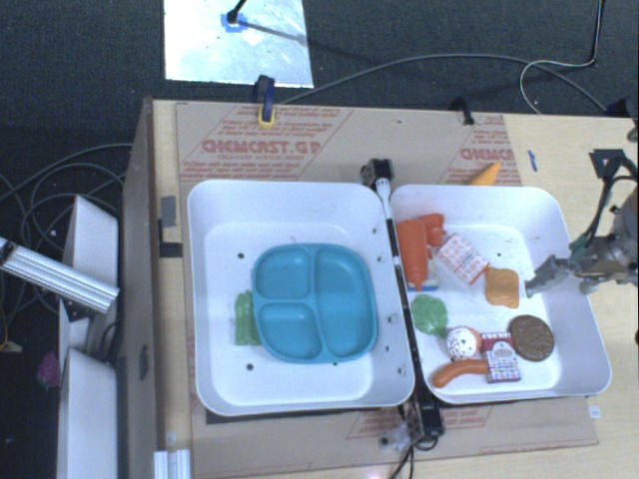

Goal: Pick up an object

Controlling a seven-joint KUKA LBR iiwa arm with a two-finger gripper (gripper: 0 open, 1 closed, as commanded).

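One gripper [547, 274] hangs at right bin's [574, 218] right edge. Orange block [502, 287] sits just left of it, brown disc [531, 337] below. Jaws too blurry, can't tell.

Both bins, left bin [215, 267] and right bin [569, 228], look like smooth white plastic, slightly glossy. Blue divided plate [315, 302] in the left bin: smooth matt plastic. Bench board [300, 143] at 12 o'clock of the bins looks like matt brown cardboard with red print. Sheet [240, 28] at 11 o'clock: shiny, foil-like. Floor [80, 58] looks like dark, rough carpet. Gripper [559, 270] at 3 o'clock: grey metal look.
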